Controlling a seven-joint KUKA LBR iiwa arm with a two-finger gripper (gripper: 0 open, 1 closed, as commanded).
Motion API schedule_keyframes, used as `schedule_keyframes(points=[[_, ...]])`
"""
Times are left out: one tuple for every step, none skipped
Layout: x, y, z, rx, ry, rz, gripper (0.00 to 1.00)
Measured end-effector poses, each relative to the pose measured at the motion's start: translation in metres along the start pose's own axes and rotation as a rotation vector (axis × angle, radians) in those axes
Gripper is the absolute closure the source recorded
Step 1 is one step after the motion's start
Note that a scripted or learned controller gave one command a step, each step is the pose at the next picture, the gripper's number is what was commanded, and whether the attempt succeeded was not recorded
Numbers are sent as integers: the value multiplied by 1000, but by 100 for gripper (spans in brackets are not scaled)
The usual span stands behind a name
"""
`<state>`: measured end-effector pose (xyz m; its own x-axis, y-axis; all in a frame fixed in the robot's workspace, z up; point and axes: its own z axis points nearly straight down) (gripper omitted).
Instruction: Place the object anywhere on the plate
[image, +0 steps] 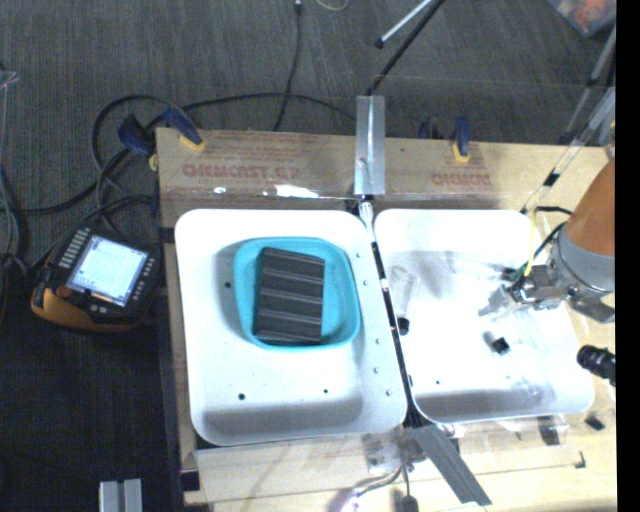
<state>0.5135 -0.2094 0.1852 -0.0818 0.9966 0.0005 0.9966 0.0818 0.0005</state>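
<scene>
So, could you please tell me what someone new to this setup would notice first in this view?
Most likely the blue plate in the left white bin, with a dark ridged block lying flat on it. Next comes the grey arm with its orange band, reaching in from the right over the right white bin, where a small dark piece lies apart from it. A lit handheld screen sits on the floor to the left.

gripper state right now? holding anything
gripper: over the right bin, cannot tell if it holds anything. The dark object lies on the plate.
</scene>
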Motion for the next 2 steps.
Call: schedule_keyframes(points=[[0,0,0,0,0,0,0],[123,-20,-14,3,0,161,0]])
